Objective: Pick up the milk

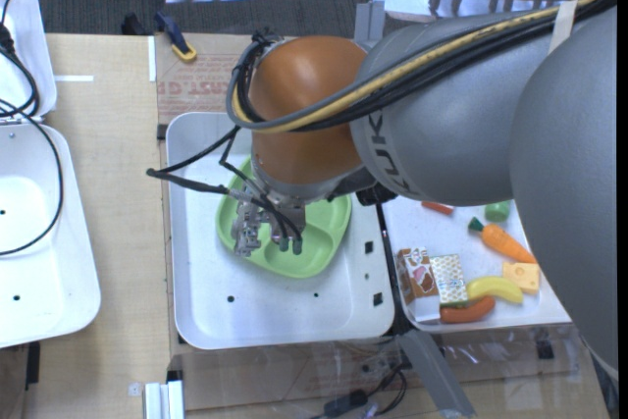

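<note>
Hovering over the green plate [319, 255] in the left bin [196, 309], my claw [267, 233] is not letting me tell its opening. The milk carton [435, 277] is lying in the right bin [549, 314], well apart, so I am judging the arm misplaced.

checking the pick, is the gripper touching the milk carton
Apart. The camera view shows the gripper over the green plate in the left bin, the milk carton in the right bin.

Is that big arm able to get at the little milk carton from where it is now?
Probably yes: the milk carton lies uncovered in the right bin, while the end effector hangs over the green plate in the left one.
</note>
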Action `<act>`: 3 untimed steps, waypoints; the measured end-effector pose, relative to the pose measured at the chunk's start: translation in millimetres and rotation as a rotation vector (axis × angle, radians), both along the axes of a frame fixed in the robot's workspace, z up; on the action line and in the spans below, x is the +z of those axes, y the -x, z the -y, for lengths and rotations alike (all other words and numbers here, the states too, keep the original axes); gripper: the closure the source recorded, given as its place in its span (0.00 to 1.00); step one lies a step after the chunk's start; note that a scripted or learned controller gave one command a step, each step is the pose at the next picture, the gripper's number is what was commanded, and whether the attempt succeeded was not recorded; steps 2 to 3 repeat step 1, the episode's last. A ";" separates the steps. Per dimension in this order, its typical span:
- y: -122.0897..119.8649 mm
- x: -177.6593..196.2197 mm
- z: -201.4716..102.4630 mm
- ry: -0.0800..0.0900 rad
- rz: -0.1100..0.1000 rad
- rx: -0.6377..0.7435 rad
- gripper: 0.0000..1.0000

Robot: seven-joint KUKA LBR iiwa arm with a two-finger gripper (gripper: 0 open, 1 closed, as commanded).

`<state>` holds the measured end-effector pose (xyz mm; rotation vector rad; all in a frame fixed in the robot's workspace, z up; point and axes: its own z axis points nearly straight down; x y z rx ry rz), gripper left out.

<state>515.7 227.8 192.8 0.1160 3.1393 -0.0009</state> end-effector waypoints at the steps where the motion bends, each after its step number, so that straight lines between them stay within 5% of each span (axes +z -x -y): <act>1: -97.1 -8.0 23.1 0.000 0.002 0.056 1.00; 3: -97.1 -8.0 23.1 0.000 0.002 0.056 1.00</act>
